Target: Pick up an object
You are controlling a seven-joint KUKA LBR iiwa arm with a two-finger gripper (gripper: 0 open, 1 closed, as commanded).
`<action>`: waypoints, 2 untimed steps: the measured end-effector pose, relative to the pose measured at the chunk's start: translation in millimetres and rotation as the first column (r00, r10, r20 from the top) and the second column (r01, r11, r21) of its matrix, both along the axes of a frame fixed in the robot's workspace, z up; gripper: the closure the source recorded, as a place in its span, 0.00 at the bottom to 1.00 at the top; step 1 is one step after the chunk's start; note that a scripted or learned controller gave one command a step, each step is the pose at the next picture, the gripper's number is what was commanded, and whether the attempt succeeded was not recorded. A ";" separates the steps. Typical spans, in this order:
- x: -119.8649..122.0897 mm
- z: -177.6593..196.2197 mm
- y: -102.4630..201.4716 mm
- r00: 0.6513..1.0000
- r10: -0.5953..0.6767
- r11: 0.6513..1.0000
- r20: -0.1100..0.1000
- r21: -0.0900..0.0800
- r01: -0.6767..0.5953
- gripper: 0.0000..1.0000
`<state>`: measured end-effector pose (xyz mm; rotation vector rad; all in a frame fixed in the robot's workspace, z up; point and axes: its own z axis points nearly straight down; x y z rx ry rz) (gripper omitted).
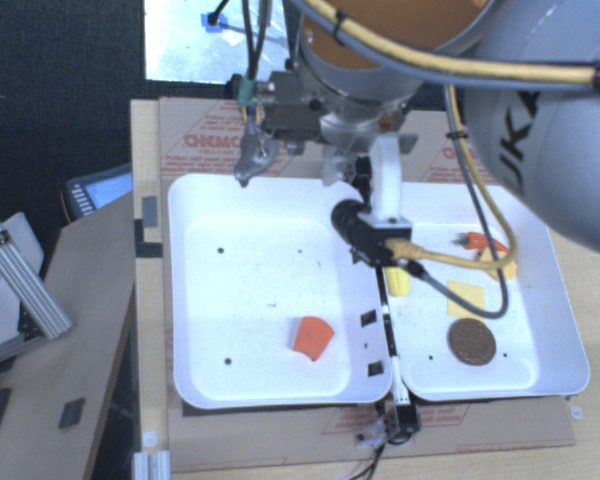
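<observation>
An orange wedge [313, 336] lies in the left bin [195, 268] toward its five o'clock corner. A brown disc [472, 342] sits in the right bin [550, 353]. The claw [290, 165] hangs spread and empty at twelve o'clock above the left bin's far rim

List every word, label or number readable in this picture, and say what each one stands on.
"CHEMC", cut off by the gripper mount: red print on the cardboard sheet under the bins.
"UK", part of a larger word: dark letters on the arm's grey housing.
Red print on the cardboard's front edge: too blurred to read.
</observation>
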<state>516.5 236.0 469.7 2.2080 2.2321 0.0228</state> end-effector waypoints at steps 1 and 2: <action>-32.6 -133.9 -1.8 1.000 -0.010 1.000 -0.024 -0.014 0.009 0.00; -28.5 -57.7 -59.6 1.000 -0.014 1.000 -0.002 -0.007 0.014 0.00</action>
